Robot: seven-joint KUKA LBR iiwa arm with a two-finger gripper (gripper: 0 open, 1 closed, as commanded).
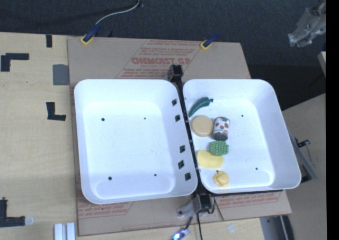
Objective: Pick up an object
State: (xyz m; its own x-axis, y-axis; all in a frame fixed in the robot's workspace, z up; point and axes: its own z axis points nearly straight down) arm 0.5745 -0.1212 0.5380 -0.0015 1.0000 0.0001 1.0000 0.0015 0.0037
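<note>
Objects are lying in a loose column along the left side of the right bin, close to the divider where the two bins meet. Nearest the camera, a small yellow piece is sitting by the bin's front edge. Just beyond it, a larger pale yellow lump is resting, and a green bumpy item is touching its far side. Further on, a round tan disc is lying flat, with a small can-like item in white and red sitting just beside it on the right. Beyond those, a dark green curved piece, shaped like a pepper or bean, is lying at a slant near the divider.

To the left, the left bin is showing its bare white floor with a few dark dots. Both bins are resting on a brown cardboard sheet held by a yellow clip and a blue-and-yellow clip at its far edge.

Farthest off, at the upper right, the gripper is hanging well apart from the bins, over the dark floor. It is blurred, and whether it is spread or closed is something I cannot tell; nothing is visibly between its tips.
</note>
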